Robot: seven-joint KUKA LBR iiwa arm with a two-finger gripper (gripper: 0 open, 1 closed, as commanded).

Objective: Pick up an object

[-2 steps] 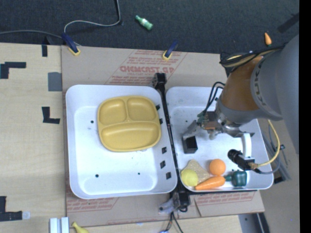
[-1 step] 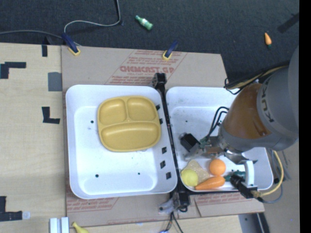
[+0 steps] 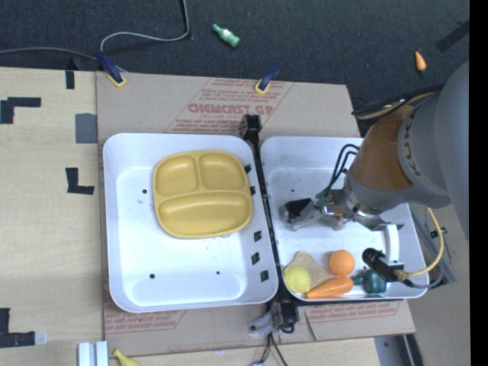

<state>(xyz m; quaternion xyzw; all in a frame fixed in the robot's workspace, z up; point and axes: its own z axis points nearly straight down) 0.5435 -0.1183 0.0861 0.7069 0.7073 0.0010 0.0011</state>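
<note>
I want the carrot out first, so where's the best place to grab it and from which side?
Grip the carrot across its thick middle, coming straight down. It lies flat near the bin's front wall, with the lemon and orange close by, so side approaches look crowded.

A robot lab: cardboard (image 3: 229, 105) clamped over the desk (image 3: 38, 204), black tape marks (image 3: 76, 180), loose cable (image 3: 145, 36) on dark carpet (image 3: 320, 21).

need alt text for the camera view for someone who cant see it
A grey robot arm reaches from the right into the right white bin, its gripper low over the bin floor, apart from a cluster of toy food in the near corner: a lemon, an orange and a carrot. The left white bin holds a yellow divided plate.
</note>
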